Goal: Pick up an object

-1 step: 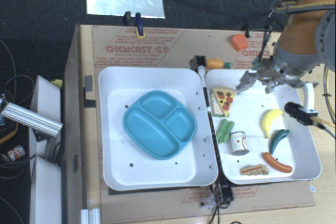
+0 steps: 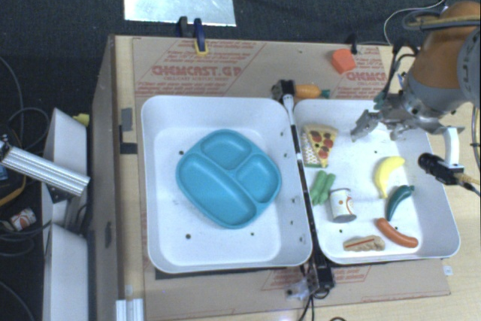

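Note:
The right bin (image 2: 443, 225) holds several toy foods: a pizza slice (image 2: 319, 145), green pea pods (image 2: 322, 186), a small white can (image 2: 342, 204), a yellow banana (image 2: 387, 172), a dark green pepper (image 2: 398, 199), a red sausage (image 2: 396, 234) and a brown bun (image 2: 364, 243). My gripper (image 2: 382, 128) hangs over the bin's far edge, up and right of the pizza slice and above the banana. Its fingers are spread open with nothing between them.
A blue divided plate (image 2: 228, 177) lies in the left bin (image 2: 161, 237). An orange block (image 2: 343, 60) and a toy carrot (image 2: 308, 92) sit on the bench behind the bins. A black divider (image 2: 301, 177) runs between the bins.

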Robot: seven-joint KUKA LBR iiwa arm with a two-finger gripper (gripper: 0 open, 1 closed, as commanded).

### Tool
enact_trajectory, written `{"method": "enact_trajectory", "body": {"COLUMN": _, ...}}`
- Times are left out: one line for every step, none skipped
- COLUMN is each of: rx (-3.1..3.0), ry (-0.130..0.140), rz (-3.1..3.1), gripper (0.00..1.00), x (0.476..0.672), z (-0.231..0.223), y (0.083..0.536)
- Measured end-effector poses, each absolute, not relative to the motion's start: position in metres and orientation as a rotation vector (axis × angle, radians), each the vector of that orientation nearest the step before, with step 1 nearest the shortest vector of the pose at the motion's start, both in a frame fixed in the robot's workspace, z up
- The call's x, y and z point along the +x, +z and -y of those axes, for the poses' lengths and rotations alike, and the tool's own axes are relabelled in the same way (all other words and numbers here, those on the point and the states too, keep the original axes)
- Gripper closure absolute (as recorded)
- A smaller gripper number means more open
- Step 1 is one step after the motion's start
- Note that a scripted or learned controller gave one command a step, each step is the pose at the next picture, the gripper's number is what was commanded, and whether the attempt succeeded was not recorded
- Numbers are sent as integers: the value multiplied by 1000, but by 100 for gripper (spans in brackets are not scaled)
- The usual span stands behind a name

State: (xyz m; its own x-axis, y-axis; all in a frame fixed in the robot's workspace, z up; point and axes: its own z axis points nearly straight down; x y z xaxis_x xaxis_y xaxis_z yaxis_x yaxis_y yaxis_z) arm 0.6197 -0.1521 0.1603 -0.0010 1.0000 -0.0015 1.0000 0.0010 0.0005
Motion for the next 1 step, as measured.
{"method": "enact_trajectory", "body": {"rx": 2219, "ry": -1, "rz": -2220, "gripper": 0, "x": 578, "z": 207, "y": 85}}
